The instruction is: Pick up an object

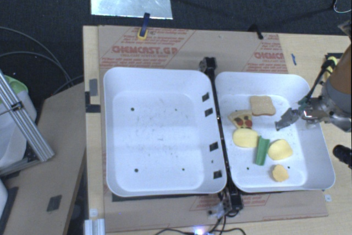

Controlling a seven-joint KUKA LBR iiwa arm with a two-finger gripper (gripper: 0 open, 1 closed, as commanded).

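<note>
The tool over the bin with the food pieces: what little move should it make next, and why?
Probably a short drop down and toward the left. The tool hangs above the right bin, with nothing seen between its fingers. The yellow piece lies just below it and the slice of toast just to its left, each apart enough from its neighbours to grasp. Whether it would grip is uncertain.

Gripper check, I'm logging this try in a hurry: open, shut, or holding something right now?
Gripper: cannot be told; it sits over the right bin, beside the toast, with nothing seen held.
</note>
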